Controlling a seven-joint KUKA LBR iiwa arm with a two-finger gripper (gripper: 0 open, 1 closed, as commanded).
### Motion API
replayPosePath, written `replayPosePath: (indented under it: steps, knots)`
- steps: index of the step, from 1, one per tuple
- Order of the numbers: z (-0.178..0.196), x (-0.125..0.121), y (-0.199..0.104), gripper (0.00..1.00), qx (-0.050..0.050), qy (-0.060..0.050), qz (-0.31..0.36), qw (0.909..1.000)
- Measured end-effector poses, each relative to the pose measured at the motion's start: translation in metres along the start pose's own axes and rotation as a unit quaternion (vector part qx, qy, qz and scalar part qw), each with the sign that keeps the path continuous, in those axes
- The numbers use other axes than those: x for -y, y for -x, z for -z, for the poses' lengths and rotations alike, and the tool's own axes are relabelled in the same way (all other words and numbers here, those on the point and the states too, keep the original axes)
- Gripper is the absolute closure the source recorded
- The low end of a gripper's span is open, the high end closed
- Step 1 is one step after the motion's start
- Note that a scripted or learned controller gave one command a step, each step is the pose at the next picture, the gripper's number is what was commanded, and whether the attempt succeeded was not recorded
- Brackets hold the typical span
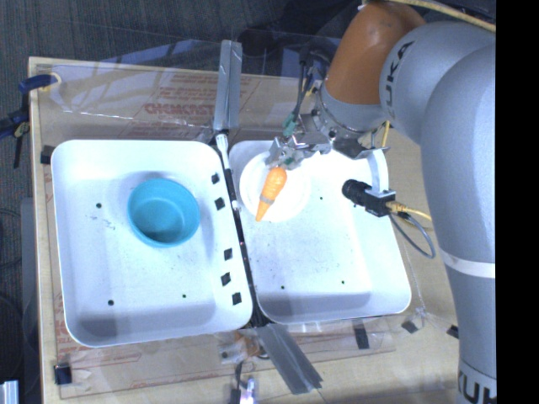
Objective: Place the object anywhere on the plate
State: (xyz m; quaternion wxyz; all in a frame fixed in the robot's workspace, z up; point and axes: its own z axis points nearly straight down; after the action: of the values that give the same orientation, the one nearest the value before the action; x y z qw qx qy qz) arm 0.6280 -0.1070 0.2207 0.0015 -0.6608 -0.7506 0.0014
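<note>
The bench (168, 356) carries two bins; the left bin (84, 251) has a blue bowl (164, 211). In the right bin (337, 259) the carrot (271, 190) lies on the plate (295, 200), so placement looks done. The gripper (285, 155) hangs at its top end; whether the jaws grip it, I cannot tell. Retreat remains.

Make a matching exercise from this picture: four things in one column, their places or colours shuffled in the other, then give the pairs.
1. carrot
2. bowl
3. plate
4. gripper

A. blue, in the left bin
B. white, at the back of the right bin
C. just above the carrot's thick end
D. orange, lying on the plate

Pairs: 1-D, 2-A, 3-B, 4-C
</note>
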Motion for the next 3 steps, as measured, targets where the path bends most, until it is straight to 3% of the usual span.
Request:
replayPosePath:
  steps: [1,2,3]
  knots:
    - [-0.029,-0.01,-0.065,1.0,0.002,0.0,-0.005,1.0]
    - [-0.03,-0.003,-0.148,1.0,0.001,0.0,0.093,0.9956]
    - [-0.054,-0.007,-0.216,1.0,0.0,-0.001,0.06,0.9982]
